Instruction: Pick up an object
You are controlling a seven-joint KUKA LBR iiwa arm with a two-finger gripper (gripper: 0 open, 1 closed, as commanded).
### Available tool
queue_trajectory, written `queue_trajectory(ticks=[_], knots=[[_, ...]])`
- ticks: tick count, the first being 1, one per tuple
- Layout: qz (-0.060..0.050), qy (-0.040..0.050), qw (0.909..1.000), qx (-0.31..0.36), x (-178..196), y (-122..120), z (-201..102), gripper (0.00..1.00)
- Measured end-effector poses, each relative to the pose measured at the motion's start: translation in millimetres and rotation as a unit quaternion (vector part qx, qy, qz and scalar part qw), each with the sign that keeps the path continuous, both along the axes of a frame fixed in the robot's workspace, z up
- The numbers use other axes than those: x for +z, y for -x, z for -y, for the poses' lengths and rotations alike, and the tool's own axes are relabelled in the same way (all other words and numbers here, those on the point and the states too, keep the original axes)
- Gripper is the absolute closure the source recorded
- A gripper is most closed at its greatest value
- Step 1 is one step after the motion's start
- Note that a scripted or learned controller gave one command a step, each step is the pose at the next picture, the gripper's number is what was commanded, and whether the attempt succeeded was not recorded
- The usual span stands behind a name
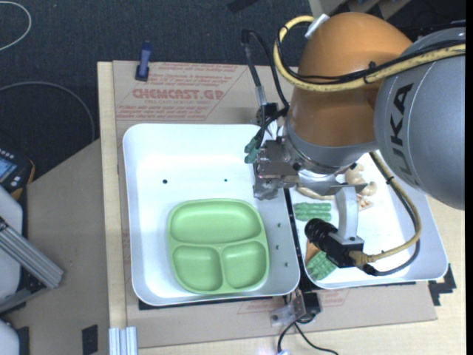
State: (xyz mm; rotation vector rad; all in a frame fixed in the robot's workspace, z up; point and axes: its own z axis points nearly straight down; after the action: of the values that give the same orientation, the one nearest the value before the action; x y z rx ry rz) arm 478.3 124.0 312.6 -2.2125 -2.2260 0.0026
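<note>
Across the frame's middle sit two white bins: the left bin [140, 198] bears one green divided plate [217, 244]; the right bin [429, 251] bears several small objects [310, 213], just beside the gripper [267, 177]. Whether it grips anything, I cannot tell.

A green divided plate [218, 244] is seen lying in the left bin [148, 198], towards its near edge. Just right of the plate, the gripper [267, 174] is lowered over the seam between the left bin and the right bin [425, 261]. Further right of the plate, green pieces [310, 213] and a pale object [360, 188] are partly hidden beneath the arm [369, 87].
</note>
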Motion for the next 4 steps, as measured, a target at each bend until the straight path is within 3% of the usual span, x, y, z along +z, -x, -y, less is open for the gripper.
queue_trajectory(ticks=[4], knots=[[0.003,0.0010,1.0000,-0.001,41,-2,2,1.00]])
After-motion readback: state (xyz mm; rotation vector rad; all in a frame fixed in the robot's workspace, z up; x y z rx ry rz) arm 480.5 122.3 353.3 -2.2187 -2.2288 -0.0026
